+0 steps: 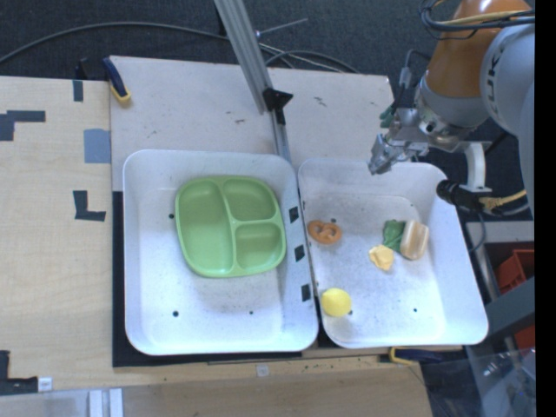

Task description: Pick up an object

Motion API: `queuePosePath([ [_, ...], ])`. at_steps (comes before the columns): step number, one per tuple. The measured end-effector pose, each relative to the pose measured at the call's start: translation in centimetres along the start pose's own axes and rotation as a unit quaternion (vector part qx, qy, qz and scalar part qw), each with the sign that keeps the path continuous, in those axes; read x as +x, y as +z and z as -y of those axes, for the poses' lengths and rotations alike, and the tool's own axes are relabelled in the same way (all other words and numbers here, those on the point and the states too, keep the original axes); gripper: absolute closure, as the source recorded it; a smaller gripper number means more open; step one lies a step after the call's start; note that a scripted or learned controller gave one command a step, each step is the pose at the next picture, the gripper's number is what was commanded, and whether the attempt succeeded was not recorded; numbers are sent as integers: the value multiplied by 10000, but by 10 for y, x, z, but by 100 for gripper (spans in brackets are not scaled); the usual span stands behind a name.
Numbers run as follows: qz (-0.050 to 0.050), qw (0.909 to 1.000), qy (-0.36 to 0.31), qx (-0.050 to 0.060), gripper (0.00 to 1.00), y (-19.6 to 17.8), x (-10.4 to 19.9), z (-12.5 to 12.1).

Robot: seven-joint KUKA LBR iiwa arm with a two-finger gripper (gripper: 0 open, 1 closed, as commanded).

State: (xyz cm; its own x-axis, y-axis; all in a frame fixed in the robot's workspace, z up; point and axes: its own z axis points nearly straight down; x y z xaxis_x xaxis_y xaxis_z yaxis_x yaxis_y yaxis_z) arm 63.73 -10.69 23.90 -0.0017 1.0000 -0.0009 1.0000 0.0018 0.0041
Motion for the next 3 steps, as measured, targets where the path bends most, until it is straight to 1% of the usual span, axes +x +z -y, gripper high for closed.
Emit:
queuePosePath([
  [1, -9, 10000, -12, 30, 100, 2, 40, 16],
  [2, -13, 10000, -22, 36, 100, 2, 94, 45],
  [3, -10, 10000, -25, 44, 100, 15, 147, 66],
])
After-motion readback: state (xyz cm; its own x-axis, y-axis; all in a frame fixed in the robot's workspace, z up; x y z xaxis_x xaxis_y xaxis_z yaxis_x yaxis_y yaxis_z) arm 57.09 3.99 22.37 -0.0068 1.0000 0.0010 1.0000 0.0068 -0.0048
